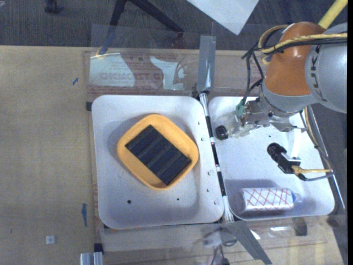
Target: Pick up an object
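A yellow, rounded-square object (157, 150) with a black ribbed panel on top lies in the middle of the left bin (110, 203). Along the near wall of the right bin (322, 200) lies a white packet with a red criss-cross pattern (267, 198). My gripper (252, 123) hangs over the far part of the right bin, below the arm's orange band (289, 51). It is well apart from the packet and across the divider from the yellow object. I see nothing held in it.
A raised divider (212, 148) runs between the two bins. A black fitting with a yellow cable (284, 159) hangs off the arm over the right bin's middle. Clear plastic sheeting (143, 70) lies behind the bins, and an office chair base (110, 4) stands beyond the bench.
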Controlling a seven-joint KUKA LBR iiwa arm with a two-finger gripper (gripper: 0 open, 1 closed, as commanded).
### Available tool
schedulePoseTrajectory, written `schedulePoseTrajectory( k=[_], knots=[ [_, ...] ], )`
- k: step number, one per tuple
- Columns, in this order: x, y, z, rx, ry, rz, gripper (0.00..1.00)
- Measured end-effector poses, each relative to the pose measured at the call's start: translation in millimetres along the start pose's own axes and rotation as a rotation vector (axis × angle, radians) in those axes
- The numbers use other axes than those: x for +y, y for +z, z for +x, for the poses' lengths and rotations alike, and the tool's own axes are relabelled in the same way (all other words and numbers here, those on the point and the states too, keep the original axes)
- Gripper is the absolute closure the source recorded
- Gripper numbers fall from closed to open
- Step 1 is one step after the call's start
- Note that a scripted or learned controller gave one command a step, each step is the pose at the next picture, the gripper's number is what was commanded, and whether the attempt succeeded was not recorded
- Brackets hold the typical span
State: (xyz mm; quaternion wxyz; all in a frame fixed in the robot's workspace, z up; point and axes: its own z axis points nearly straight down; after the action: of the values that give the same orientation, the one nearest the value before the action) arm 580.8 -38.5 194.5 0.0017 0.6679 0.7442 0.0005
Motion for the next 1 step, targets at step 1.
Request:
schedulePoseTrajectory(
  k=[1],
  knots=[
    [19.3,-83.2,37.3,0.001,-0.008,0.002,1.0]
  ],
)
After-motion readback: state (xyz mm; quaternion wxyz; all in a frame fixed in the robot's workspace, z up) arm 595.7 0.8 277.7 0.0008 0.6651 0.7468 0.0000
